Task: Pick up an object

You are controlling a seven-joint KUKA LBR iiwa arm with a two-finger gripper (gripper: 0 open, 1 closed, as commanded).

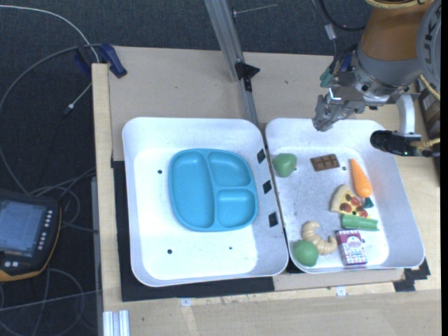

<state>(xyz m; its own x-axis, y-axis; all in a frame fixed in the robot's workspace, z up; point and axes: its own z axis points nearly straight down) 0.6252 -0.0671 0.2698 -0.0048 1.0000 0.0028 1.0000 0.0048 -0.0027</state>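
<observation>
carrot (360, 178): right bin (392, 257), right side, long axis up-down, tip toward far rim | pincer (323, 122): over far rim, well apart from carrot, grip state cannot be told

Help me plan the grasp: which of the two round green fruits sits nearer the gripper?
The green fruit at the right bin's upper left; the other lies at its bottom edge.

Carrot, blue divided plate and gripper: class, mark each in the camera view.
carrot (360, 178), camera view, mid-body.
blue divided plate (190, 187), camera view, large left compartment.
gripper (323, 121), camera view, at its fingertips.
</observation>
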